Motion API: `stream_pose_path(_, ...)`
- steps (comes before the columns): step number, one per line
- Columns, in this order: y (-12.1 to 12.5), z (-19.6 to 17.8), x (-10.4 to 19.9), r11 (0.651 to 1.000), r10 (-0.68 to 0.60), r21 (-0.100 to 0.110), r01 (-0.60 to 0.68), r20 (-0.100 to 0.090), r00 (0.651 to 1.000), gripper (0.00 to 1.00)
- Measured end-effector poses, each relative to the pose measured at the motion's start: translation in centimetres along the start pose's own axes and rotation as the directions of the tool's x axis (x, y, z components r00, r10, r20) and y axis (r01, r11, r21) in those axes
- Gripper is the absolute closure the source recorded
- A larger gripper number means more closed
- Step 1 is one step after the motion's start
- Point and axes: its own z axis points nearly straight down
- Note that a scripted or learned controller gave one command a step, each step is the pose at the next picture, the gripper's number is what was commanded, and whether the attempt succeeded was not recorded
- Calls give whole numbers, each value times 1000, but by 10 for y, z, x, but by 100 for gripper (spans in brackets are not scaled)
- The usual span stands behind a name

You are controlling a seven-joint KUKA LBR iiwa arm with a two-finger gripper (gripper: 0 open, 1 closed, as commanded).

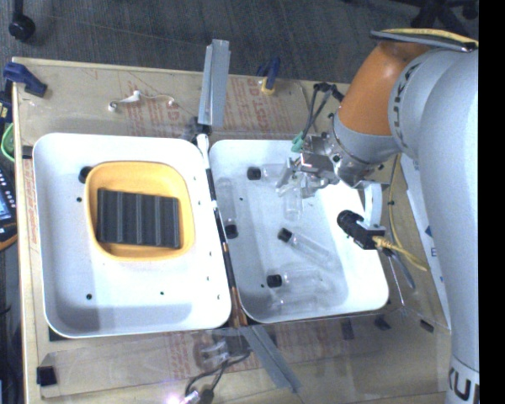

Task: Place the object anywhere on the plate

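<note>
Camera view: arm (421, 99) bent, pincer (301, 175) over right bin (366, 289).

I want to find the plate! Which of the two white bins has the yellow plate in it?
The left bin has it. The yellow plate lies there with a dark ridged block on it. The right bin, under the gripper, holds small clear things instead.

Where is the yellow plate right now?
The yellow plate sits in the left bin with a dark ridged block on it, across the divider from the right bin, where the gripper is.
</note>
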Motion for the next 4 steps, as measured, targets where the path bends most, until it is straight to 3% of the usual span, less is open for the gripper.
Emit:
stream_pose_path(1, -28, -14, 64, 972, -233, 2, 233, 0, 972, 100)
stream_pose_path(2, -24, -48, 142, 921, -390, 0, 390, 3, 921, 100)
stream_pose_path(3, -10, 0, 192, 828, -561, 3, 561, 1, 828, 100)
stream_pose_path(4, -9, 0, 192, 828, -560, 3, 560, 2, 828, 0)
